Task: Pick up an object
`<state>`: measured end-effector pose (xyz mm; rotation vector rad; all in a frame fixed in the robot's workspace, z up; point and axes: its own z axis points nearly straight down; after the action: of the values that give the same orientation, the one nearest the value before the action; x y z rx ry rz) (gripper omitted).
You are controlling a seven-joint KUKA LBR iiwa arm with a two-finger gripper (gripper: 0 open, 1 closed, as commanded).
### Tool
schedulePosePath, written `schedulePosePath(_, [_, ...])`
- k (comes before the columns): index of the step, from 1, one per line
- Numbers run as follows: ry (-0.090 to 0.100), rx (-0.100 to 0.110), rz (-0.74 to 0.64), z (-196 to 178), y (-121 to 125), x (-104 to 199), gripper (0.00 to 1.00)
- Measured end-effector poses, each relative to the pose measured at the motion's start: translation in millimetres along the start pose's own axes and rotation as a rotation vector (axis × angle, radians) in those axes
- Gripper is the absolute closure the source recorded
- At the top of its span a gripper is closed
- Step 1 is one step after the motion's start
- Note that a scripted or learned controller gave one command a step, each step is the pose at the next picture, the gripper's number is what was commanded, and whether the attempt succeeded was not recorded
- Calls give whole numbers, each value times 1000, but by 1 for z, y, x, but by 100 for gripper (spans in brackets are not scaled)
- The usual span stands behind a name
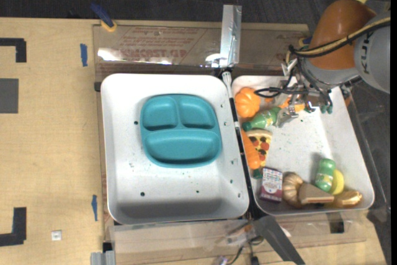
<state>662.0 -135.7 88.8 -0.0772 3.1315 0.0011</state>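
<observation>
Arm [347,34] reaching in from right, hanging over far end of right bin [353,133]. Gripper [296,102] sitting low near bin's far left corner, just beside green toy vegetable [263,119] and orange pumpkin [247,101]; claw state unclear, cannot tell. Pizza slice [257,149] lying along left wall. Small purple carton [271,184], croissant [291,185], green-yellow toy [327,175] crowding near end. Teal divided plate [180,129] resting in left bin [124,183].

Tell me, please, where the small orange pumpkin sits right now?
The orange pumpkin sits in the right bin, in its top-left corner against the wall shared with the left bin, just above the green toy.
</observation>
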Motion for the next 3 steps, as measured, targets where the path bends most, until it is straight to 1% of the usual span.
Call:
schedulePosePath(1, [-14, 0, -10, -145, 87, 34, 100])
schedulePosePath(2, [-4, 2, -58, -188, 68, -8, 100])
schedulePosePath(3, [5, 1, -55, -158, 26, -8, 100])
